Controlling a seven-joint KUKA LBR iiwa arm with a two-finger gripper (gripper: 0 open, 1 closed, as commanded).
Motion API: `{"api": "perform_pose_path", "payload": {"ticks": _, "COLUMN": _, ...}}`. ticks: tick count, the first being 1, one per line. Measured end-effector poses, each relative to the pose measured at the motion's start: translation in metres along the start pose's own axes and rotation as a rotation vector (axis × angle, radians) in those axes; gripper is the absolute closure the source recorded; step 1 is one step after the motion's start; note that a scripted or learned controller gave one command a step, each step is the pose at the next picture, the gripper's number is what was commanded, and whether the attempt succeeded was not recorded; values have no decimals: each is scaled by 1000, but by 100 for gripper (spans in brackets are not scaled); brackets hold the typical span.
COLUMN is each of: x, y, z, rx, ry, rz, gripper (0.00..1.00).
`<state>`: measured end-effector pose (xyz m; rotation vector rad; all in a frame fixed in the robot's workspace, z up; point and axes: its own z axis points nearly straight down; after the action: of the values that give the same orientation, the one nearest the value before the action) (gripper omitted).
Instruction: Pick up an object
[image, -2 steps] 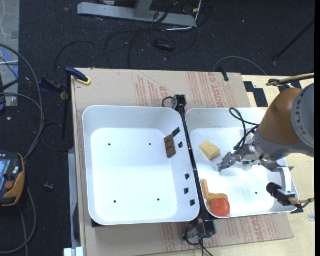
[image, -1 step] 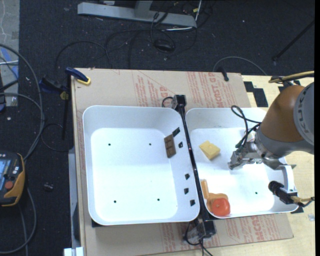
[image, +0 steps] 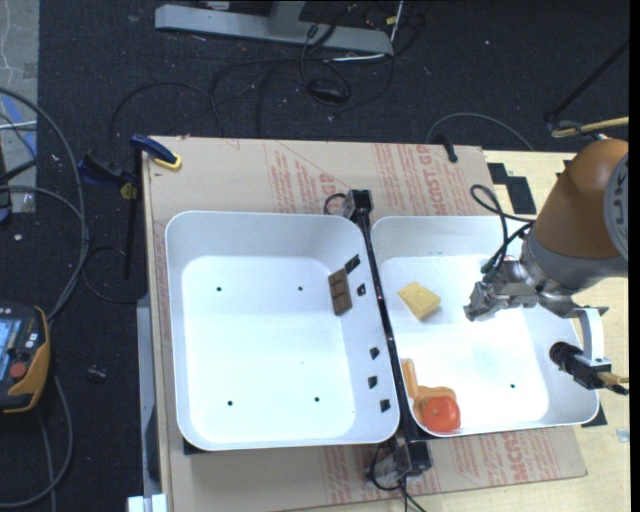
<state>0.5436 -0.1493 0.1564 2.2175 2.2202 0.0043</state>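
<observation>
1. A yellow block is lying flat on the floor of the right bin, in its upper left part, near the wall shared with the other bin but not touching it.
2. The gripper is hanging just to the right of the block, with a small strip of white floor showing between them. It is pointing down and to the left. From this slant I cannot tell whether the pincer is apart or together, and nothing is showing in its grasp.
3. The grey arm is reaching in over the bin's right rim.
4. A red round thing is sitting in the lower left corner of the same bin, with an orange stick lying against it and running up along the left wall.
5. A brown piece is resting in the left bin, close to its right wall and well apart from the gripper.
6. Both bins are sitting side by side on a cardboard sheet with red print.
7. A yellow and blue clamp is gripping the sheet's far left corner, and cables are trailing over the dark floor beyond.
</observation>
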Motion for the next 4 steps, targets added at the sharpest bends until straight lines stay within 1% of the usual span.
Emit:
{"api": "perform_pose_path", "payload": {"ticks": 1, "x": 10, "y": -1, "z": -55, "rx": 0, "ry": 0, "rz": 0, "gripper": 100}}
{"api": "perform_pose_path", "payload": {"ticks": 2, "x": 10, "y": -1, "z": -63, "rx": 4, "ry": 1, "rz": 1, "gripper": 100}}
{"api": "perform_pose_path", "payload": {"ticks": 3, "x": 64, "y": 20, "z": -71, "rx": 4, "ry": 2, "rz": -4, "gripper": 100}}
{"api": "perform_pose_path", "payload": {"ticks": 4, "x": 116, "y": 33, "z": -82, "rx": 4, "ry": 2, "rz": -4, "gripper": 100}}
